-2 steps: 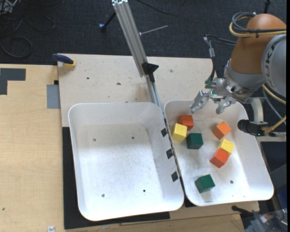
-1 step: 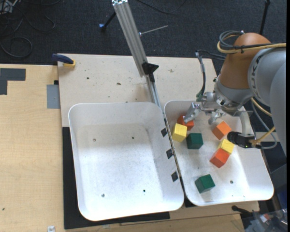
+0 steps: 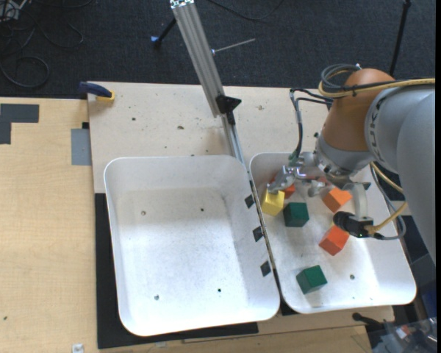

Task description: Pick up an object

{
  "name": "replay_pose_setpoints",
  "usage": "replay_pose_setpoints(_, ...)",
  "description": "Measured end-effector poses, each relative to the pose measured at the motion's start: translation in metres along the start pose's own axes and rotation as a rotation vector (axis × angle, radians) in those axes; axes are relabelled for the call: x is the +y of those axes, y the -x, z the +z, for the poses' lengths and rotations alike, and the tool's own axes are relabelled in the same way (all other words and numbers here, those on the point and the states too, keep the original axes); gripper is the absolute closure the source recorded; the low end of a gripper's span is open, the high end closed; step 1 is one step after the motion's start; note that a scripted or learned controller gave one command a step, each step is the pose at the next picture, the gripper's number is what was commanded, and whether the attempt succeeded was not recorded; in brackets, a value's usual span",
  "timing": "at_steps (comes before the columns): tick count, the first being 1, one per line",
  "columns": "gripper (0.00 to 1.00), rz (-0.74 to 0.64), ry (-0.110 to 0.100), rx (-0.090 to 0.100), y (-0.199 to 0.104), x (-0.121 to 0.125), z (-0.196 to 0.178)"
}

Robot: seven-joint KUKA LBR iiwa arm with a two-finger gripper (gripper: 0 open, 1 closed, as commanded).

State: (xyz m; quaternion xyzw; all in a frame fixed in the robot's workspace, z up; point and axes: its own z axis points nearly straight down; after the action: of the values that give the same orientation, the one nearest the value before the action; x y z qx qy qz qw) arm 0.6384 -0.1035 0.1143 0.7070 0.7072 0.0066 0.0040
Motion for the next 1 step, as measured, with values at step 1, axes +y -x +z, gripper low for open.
replay_pose_setpoints(1, 0.00, 0.002, 0.006, -0.006, 0.0030, 0.0028, -0.0042)
